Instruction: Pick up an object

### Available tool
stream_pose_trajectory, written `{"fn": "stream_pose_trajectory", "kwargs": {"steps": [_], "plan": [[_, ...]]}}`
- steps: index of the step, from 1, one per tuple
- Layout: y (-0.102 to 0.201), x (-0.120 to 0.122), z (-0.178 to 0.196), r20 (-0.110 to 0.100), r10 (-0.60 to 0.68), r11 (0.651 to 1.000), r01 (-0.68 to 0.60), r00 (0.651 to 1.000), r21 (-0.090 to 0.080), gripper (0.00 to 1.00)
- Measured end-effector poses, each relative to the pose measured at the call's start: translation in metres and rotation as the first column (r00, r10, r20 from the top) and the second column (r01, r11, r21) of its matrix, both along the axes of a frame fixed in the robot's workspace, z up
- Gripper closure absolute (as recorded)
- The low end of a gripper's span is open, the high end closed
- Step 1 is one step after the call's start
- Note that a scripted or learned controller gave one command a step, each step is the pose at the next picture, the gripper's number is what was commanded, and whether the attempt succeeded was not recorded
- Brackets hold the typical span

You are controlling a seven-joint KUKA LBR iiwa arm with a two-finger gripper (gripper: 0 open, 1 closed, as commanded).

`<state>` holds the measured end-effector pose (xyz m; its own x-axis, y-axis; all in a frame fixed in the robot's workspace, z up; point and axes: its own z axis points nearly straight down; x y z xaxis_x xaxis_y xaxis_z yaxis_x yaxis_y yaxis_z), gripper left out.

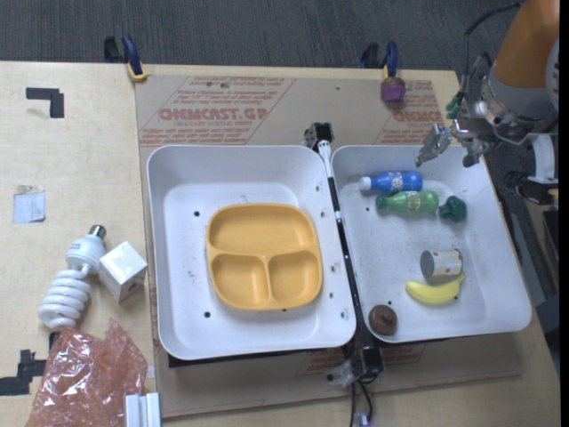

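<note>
My gripper (pixel 451 149) hangs over the far right corner of the right bin (pixel 502 265), its two fingers spread open with nothing between them. Below and left of it lie a blue bottle (pixel 391 182) and a green bottle (pixel 409 203), both on their sides, with a small dark green piece (pixel 454 208) at the green bottle's right end. Nearer the front sit a grey can (pixel 442 262), a yellow banana (pixel 434 291) and a brown round object (pixel 383 319). The gripper touches none of them.
The left bin (pixel 169 238) holds a yellow divided plate (pixel 264 256). A purple object (pixel 393 89) sits behind the bins on the cardboard. On the bench at left lie a spiral light bulb (pixel 71 283), a white cube (pixel 123 269) and a crumpled plastic bag (pixel 84 372).
</note>
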<state>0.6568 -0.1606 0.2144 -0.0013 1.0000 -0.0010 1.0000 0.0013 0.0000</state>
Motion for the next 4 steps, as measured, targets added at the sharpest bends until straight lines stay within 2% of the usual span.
{"fn": "stream_pose_trajectory", "kwargs": {"steps": [1, 2, 4], "plan": [[-0.029, 0.002, -0.099, 0.000, -0.001, 1.000, 0.001, 1.000, 0.000, 0.00], [0.023, -0.045, -0.122, 0.000, -0.001, 1.000, 0.001, 1.000, 0.001, 0.00], [0.062, -0.166, -0.122, -0.001, -0.003, 1.000, 0.003, 1.000, 0.001, 0.00]]}}
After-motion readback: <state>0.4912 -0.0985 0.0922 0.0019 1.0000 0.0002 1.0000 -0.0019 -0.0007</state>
